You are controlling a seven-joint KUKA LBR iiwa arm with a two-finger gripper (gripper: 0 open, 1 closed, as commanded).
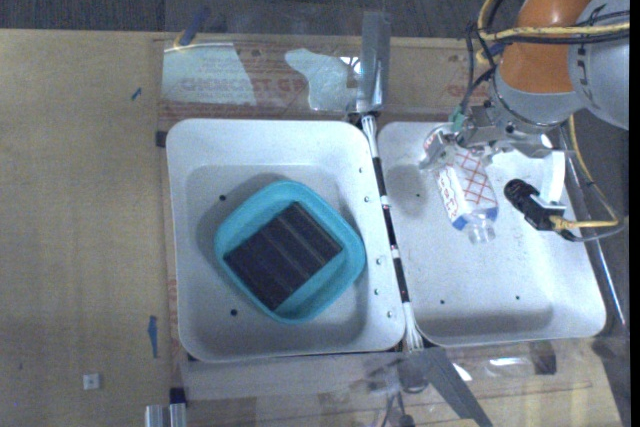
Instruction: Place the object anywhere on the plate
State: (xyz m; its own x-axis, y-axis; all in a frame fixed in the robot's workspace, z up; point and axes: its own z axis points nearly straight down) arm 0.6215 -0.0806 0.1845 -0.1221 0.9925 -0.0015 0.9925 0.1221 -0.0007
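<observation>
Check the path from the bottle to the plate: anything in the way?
Only the bins' raised rims between them. The bottle lies in the right bin under the pincer; the plate, bearing a dark block, sits in the left bin.

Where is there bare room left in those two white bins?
The right bin is bare along its near half, below the bottle. Its far end is crowded by the arm and bottle. The left bin has only margins around the blue plate.

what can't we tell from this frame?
- Claw state: fingers too small and blurred against the bottle in the camera view.
- Whether the bottle is gripped or just lying in the right bin.
- Bottle label: too small to read.
- Dark square on the blue plate: identity unclear.
</observation>
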